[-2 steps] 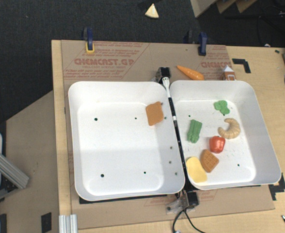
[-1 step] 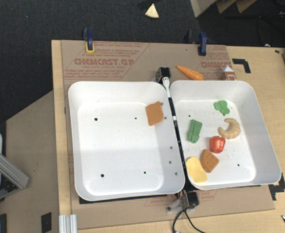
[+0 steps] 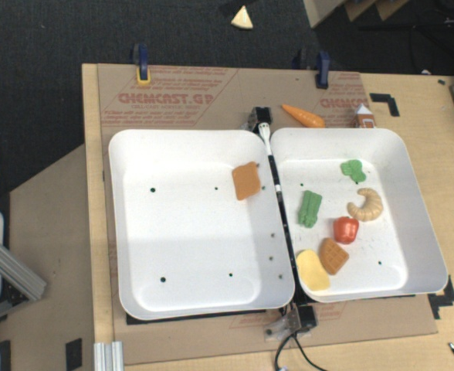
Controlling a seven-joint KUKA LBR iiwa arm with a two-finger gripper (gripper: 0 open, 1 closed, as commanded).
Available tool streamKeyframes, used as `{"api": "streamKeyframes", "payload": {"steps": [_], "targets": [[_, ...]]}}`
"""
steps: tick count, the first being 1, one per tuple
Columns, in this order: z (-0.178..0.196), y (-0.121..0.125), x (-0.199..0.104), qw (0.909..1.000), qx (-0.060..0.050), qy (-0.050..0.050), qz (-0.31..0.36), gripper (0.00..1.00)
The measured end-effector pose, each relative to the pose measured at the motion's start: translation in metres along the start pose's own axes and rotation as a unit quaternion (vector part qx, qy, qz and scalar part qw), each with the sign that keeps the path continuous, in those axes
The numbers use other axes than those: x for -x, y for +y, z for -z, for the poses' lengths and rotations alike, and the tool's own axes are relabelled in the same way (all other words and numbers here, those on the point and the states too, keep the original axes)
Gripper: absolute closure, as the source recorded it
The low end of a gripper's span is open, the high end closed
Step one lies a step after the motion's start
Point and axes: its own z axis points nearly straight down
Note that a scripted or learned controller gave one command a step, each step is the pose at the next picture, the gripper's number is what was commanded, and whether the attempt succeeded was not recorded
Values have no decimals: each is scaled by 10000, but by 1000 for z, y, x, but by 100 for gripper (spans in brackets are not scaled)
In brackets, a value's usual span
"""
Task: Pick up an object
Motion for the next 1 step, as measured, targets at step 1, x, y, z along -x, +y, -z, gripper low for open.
{"api": "streamKeyframes", "payload": {"steps": [1], "targets": [[-113,-55,-52,9999,-117,60,5,100]]}}
